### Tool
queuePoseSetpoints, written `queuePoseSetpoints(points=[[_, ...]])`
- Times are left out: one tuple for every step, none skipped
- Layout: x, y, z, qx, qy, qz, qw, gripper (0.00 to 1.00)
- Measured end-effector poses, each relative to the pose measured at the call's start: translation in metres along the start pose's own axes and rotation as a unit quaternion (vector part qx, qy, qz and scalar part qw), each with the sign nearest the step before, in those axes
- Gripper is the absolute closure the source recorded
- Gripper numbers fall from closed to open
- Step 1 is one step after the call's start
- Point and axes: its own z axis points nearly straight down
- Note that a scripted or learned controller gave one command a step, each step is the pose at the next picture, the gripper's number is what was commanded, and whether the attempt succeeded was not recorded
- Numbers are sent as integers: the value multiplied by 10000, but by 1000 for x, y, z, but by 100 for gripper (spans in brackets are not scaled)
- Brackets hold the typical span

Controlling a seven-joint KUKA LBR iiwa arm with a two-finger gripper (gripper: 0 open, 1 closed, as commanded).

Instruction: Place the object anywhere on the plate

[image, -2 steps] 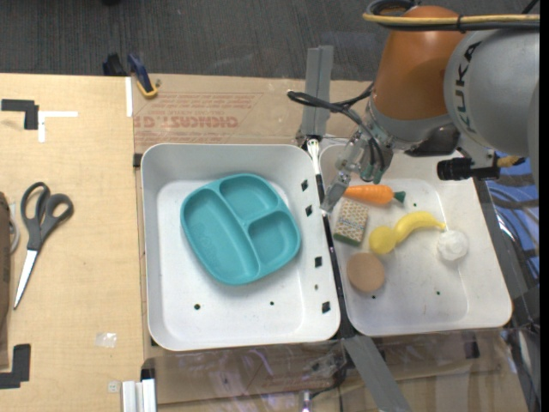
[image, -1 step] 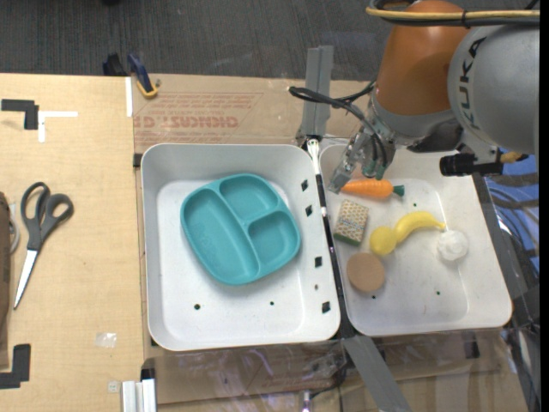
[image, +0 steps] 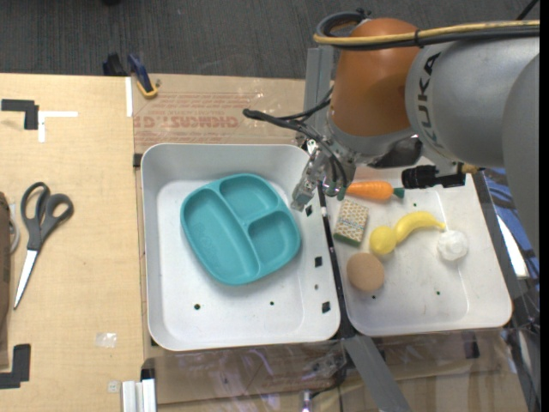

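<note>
Risk comes first from how little the gripper (image: pixel 306 191) shows of itself: it hangs over the seam between the two bins, tilted down and to the left, and I cannot tell whether it is spread or closed, or whether anything sits in it. No object can be made out at its tip, so a carry toward the plate (image: pixel 240 227) may well be an empty one, and a release there would leave the task undone. A second hazard is the raised rims where the left bin (image: pixel 163 316) and right bin (image: pixel 429 312) meet; the tip is very near them, and a low sweep sideways could clip an edge or jolt a bin. Should a pick be needed, the sponge (image: pixel 351 221) lies just beside the gripper, slightly below and to its right, close to the rim, and a descent there could pin it against the wall or tip it instead of seizing it. The carrot (image: pixel 371 190) lies near on the right at about the gripper's level. The banana (image: pixel 405 231) and egg (image: pixel 366 273) sit further right and lower, and a small white object (image: pixel 452 246) lies well apart on the far right. Which of these is the task's object I cannot say. The plate lies near on the gripper's left and a little below, with its three compartments bare.
</note>
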Motion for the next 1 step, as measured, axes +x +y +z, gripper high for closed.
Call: queuePoseSetpoints(points=[[40,61,67,2,1,-6,10000,100]])
